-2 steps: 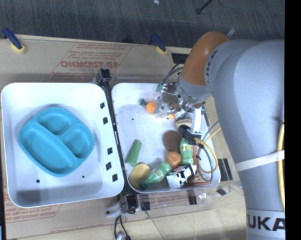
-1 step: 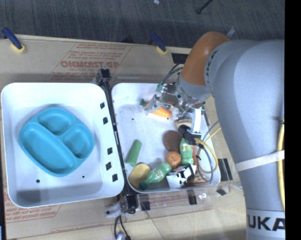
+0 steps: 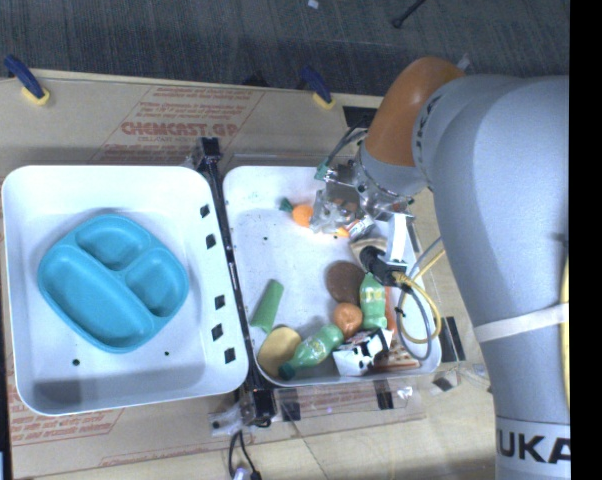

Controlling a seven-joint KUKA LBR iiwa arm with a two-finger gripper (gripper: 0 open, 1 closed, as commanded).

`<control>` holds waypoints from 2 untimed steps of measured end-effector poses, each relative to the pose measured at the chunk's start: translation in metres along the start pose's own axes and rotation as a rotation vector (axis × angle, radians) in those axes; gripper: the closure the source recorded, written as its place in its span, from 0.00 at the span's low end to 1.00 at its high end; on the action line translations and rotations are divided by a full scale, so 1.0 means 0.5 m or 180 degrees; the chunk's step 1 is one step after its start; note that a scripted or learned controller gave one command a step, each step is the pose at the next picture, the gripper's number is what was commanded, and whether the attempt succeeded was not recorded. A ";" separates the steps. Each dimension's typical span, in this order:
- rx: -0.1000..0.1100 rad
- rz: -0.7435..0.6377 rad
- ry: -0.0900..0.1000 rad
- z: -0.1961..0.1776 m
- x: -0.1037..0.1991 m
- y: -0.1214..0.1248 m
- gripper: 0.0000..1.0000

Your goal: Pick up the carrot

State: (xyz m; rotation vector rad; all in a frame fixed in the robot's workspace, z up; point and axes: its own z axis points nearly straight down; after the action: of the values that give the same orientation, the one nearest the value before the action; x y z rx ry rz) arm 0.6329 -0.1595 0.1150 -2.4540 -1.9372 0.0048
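The small orange carrot (image 3: pixel 301 214) with a green top lies in the upper part of the right shallow white bin (image 3: pixel 243 268), right of frame centre. The metal pincer (image 3: pixel 333 208) sits just beside it; its state I cannot tell.

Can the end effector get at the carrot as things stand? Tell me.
Probably yes. The end effector hangs right beside the carrot near the far edge of the right bin; the carrot lies apart from the other items, with bare bin floor around it.
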 end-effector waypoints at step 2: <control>0.0007 -0.0025 -0.0001 -0.021 0.002 0.001 1.00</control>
State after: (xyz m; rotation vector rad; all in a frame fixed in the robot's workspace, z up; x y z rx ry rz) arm 0.6335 -0.1588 0.1253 -2.4453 -1.9457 0.0073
